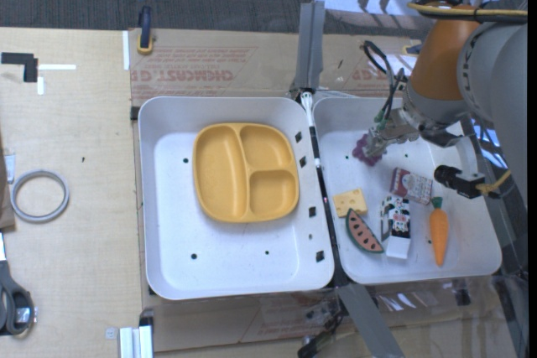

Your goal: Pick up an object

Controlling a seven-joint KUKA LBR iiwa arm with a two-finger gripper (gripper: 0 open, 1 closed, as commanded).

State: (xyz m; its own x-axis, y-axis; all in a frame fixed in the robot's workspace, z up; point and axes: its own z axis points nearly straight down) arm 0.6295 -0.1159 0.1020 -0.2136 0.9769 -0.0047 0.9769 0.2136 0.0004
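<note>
- A small purple toy, perhaps a bunch of grapes (366,150), lies near the back left of the right bin (470,260), on the white floor.
- The gripper (383,135) hangs just above and beside it, its tip touching or nearly touching the purple toy; how far the fingers are apart cannot be made out, and nothing is seen held between them.
- The grey arm with its orange band (445,54) hides the bin's back right corner.
- Five more toys lie nearer the front: one cheese wedge (350,202), one watermelon slice (364,232), one milk carton (397,226), one small pink packet (411,185) and one carrot (439,236).
- The left bin (159,247) holds one yellow divided plate (246,172) with three compartments.
</note>
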